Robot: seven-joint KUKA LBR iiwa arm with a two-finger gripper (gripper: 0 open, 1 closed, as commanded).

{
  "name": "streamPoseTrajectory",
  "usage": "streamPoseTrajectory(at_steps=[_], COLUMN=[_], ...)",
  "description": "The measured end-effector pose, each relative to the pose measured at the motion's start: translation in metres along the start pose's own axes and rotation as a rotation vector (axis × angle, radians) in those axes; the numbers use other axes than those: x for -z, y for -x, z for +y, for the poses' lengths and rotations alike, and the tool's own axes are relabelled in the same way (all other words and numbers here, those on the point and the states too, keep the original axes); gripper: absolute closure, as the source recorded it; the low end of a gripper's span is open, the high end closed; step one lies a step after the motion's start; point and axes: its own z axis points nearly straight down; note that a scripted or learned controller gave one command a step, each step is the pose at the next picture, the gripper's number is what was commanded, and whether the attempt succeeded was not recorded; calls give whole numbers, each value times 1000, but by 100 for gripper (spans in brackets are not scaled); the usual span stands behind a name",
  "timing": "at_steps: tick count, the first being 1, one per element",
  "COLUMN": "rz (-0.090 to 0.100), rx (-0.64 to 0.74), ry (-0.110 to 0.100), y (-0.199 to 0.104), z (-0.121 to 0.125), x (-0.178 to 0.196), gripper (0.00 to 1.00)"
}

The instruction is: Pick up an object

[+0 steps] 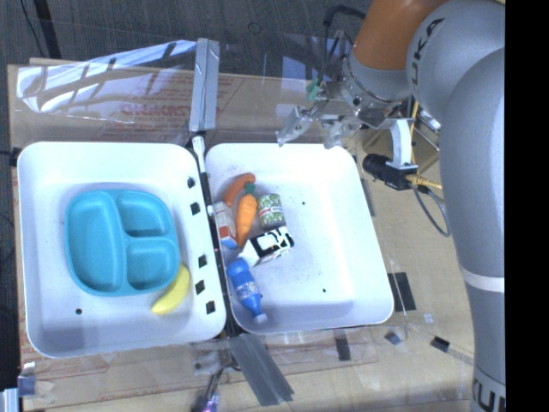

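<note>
From the overhead camera I have the gripper (310, 132) hovering above the back rim of the right bin (343, 303), its two fingers spread apart with nothing between them. That puts me at the approach step: no object has been grasped yet. The candidates all lie clustered on the left side of that bin, near the divider: a carrot (246, 215) lying lengthwise, a small green can (270, 208) just beside it, a black-and-white box (273, 244) below them, and a blue bottle (246, 291) toward the front edge. A reddish item sits against the carrot's upper end, but I can't tell what it is. In the left bin (39, 230) rest a blue divided plate (123, 239) and a banana (174, 291) touching its front corner. My judgement is that the next move calls for bringing the gripper forward and left over the cluster, then descending on one piece; the bottle looks the most isolated, while the carrot and can are crowded together.
</note>
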Motion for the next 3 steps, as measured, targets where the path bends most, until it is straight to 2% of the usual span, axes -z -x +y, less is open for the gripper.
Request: streamPoseTrajectory(at_steps=[1, 2, 3], rz=[0, -2, -1], rx=[-4, -1, 0], ry=[2, 0, 0], y=[-26, -25, -26], z=[-24, -24, -24], x=[-176, -166, -166], gripper=[0, 100, 0])
